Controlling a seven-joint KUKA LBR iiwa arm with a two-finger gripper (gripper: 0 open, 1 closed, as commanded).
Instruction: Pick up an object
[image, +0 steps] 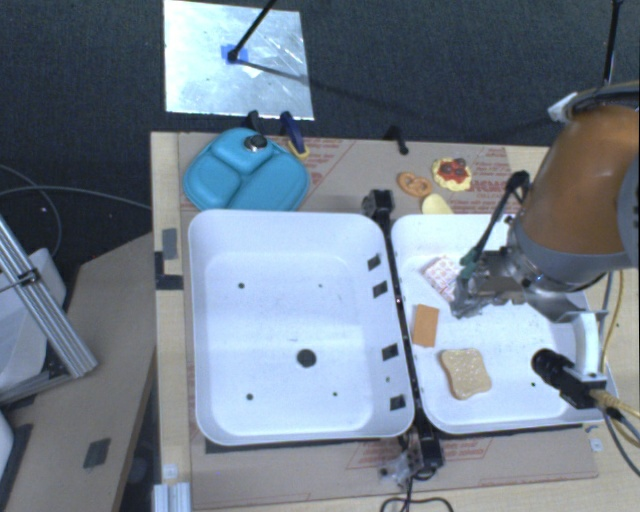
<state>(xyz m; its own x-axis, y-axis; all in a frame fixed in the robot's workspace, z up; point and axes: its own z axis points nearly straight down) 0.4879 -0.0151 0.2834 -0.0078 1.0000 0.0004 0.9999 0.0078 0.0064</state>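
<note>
- A blue tray (246, 175) with dents in it sits on the bench behind the left bin, near the top left.
- The left bin (290, 325) is white, and its floor shows a dark round spot and a few small dots.
- A black strip (392, 290) runs between the two bins where they meet.
- Behind the right bin, on the brown bench, lie three small toy foods: an orange cookie (413, 184), a round red and yellow one (452, 173), and a pale yellow piece (436, 205) right at the bin's edge.
- The right bin (520, 405) is white too.
- In it, an orange flat block (426, 325) lies near the left wall.
- A slice of toy toast (466, 372) lies just in front of the block, to its right.
- A pink and white packet (440, 271) lies behind the block, partly under the claw.
- The claw (468, 298) hangs low over the right bin, right beside the packet. I cannot tell how its tips are set.
- The big orange and grey arm (585, 195) comes in from the right.
</note>
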